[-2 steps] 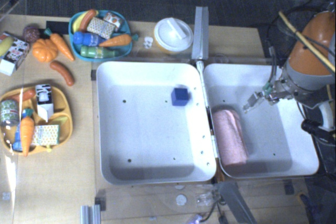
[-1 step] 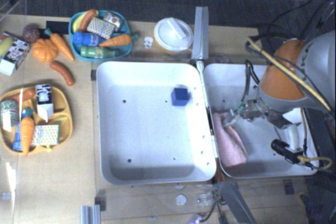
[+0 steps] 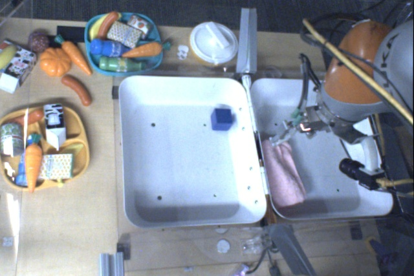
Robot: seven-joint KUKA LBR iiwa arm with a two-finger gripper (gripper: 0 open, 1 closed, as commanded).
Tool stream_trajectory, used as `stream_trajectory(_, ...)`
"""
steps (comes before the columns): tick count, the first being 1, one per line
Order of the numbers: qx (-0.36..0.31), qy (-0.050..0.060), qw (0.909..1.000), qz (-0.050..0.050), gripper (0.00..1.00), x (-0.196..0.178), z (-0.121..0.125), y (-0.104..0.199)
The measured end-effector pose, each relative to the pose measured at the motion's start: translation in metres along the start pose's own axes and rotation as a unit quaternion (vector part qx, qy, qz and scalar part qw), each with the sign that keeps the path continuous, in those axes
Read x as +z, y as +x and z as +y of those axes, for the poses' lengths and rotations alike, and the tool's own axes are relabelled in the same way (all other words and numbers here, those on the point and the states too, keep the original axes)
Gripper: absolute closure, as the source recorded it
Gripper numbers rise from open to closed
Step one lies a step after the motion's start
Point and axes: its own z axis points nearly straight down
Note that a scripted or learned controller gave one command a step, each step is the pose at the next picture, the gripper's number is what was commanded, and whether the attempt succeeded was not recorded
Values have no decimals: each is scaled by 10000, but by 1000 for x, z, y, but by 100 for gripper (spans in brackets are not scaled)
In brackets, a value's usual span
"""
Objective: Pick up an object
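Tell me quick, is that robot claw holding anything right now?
Gripper: cannot be told; it sits just above the pink cloth in the right bin.

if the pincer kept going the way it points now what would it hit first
Most likely the pink cloth. The pincer in the right bin points left and down, its tip just above the cloth's upper end. Depth is unclear from this slanted view, so it might meet the bin floor beside it.

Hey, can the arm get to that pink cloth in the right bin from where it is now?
Probably yes. The end effector hangs in the right bin just above the top edge of the pink cloth, and nothing lies between them. The cloth sits close against the bin's left wall, which could crowd a grasp.
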Motion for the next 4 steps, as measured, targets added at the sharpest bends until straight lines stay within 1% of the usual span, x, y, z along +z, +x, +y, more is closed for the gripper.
stream_trajectory(1,497,-53,9988,-14,0,86,-17,-37)
stream_trajectory(2,683,-81,9976,-19,0,92,37,-55)
stream_trajectory(3,655,-93,9978,-2,100,82,39,-53)
stream_trajectory(4,-1100,-4,9939,-9,100,0,116,-44)
